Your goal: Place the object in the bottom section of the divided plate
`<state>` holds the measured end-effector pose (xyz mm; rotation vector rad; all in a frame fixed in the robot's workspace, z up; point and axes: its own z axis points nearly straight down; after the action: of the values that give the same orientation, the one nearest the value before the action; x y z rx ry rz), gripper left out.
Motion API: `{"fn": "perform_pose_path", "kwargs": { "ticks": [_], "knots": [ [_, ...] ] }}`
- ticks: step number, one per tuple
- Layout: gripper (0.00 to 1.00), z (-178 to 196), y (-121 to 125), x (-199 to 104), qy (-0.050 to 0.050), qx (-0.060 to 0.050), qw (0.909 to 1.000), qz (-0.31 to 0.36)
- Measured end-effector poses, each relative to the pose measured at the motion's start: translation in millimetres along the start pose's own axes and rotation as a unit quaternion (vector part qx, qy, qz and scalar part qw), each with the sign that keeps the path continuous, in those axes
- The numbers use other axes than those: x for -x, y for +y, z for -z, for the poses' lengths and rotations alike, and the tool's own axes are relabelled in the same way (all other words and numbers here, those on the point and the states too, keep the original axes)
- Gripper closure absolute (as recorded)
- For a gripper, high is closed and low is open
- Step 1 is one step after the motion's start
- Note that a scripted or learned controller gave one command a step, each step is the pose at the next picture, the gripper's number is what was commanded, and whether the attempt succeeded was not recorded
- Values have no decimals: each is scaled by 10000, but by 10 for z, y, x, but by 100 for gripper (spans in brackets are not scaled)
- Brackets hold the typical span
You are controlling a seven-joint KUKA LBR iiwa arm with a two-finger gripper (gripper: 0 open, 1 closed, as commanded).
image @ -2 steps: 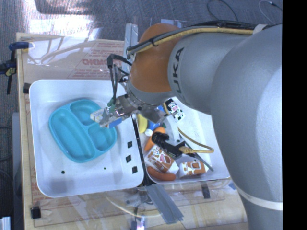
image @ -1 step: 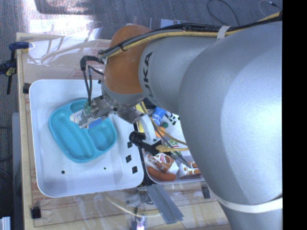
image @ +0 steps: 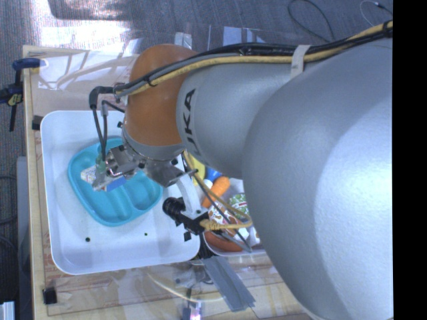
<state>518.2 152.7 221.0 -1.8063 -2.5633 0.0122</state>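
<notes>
From the camera view above the bench, the big grey arm [image: 300, 145] with its orange band [image: 157, 99] reached in from three o'clock and covered most of the right-hand bin. Its wrist bent down toward nine o'clock, bringing the two-finger gripper [image: 105, 172] over the blue plastic divided plate [image: 117, 202], which lay in the shallow white left-hand bin [image: 57, 232]. The plate sat toward the ten o'clock part of that bin, probably so that the gripper could come at it from straight above.

A small pale object with some green on it [image: 89, 175] lay on the plate at its nine o'clock edge, just beside or touching the gripper tip. Whether the claw was spread or closed could not be told, nor whether it had hold of that object, since the wrist body and black cables [image: 100, 122] hid the fingertips. Which plate section the object lay in was also unclear; the ridges between sections showed only at five o'clock of the gripper.

At four o'clock of the plate, under the arm, a jumble of colourful items [image: 220, 199] lay in the right-hand bin, well apart from the plate.
</notes>
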Motion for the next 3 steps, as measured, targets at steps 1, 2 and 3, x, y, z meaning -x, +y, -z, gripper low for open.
{"fn": "perform_pose_path", "kwargs": {
  "ticks": [1, 2, 3],
  "knots": [
    [100, -915, 281, -197, -1, -3, 9907, 1357],
    [100, -113, 550, -432, -7, 18, 9848, 1737],
    [100, -761, 284, -429, -6, -11, 9977, 670]
  ]
}}
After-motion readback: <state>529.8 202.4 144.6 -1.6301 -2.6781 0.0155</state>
